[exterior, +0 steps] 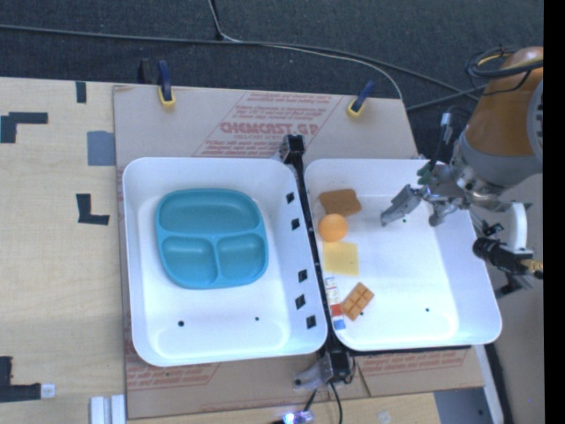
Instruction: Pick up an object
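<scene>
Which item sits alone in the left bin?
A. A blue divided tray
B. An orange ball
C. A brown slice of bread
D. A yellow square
A: the blue divided tray lies by itself in the left bin, while the orange ball, yellow square and brown slice all lie in the right bin.

Arm (503, 122): cut off by the right edge — only the orange band and wrist show.
Gripper (422, 207): fingers are small and dark over the right bin's (459, 321) far side; whether they are spread or closed cannot be told.
Small card (333, 297): part hidden under the bin's left wall; its print is too small to read.
Board lettering (265, 129): red, partly covered by the bins.
Cable (265, 38): runs off the top edge.
</scene>
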Action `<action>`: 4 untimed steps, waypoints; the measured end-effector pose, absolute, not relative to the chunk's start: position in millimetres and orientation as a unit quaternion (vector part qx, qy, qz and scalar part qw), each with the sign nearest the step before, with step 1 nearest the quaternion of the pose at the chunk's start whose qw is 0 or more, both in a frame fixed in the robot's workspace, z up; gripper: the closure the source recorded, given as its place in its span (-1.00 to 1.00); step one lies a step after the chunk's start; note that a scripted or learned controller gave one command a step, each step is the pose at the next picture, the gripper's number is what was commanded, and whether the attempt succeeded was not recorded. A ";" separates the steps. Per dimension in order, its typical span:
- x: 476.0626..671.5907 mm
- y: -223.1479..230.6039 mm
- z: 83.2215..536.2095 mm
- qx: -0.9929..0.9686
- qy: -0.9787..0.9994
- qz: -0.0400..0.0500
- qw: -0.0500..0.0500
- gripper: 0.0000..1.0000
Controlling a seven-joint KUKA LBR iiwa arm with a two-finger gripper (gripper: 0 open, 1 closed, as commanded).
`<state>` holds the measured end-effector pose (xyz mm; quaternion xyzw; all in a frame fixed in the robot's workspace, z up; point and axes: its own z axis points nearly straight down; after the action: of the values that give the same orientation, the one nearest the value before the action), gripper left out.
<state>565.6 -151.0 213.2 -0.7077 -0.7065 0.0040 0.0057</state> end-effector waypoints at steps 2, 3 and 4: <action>570.0 -155.4 158.4 -0.707 -0.707 0.002 0.003 -1.00; 573.8 -147.8 110.2 -0.707 -0.708 0.002 0.002 -1.00; 574.1 -147.6 84.7 -0.707 -0.708 0.001 0.000 -1.00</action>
<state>574.1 -147.6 84.7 -0.7066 -0.7076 0.0007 -0.0004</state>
